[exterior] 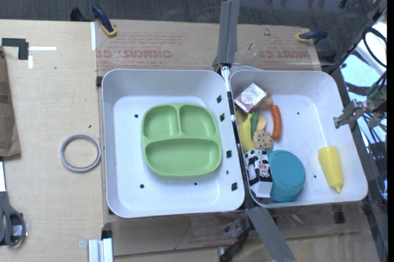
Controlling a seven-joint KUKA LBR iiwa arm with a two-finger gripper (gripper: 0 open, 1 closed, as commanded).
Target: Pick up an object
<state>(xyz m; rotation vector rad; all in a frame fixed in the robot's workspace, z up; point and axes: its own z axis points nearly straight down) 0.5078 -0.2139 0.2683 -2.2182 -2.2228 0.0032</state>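
Nothing picked yet. Gripper (352,113) sits at the right bin's (308,190) right rim, clear of everything; open or closed, cannot tell at this size. Candidates all lie in that bin: yellow bottle (332,167) nearest, teal discs (287,175), banana (245,133), cookie (263,141), hot dog (276,121), a pink packet (252,96) (crowded left side, harder). Left bin holds a green divided plate (181,139).

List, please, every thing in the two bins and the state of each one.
Green plate: flat in left bin.
Blue lid: flat in right bin.
Yellow bottle: lying on its side.
Sausage: lying beside banana.
Banana: lying by the divider.
Cookie: lying flat.
Small packet: lying, tilted.
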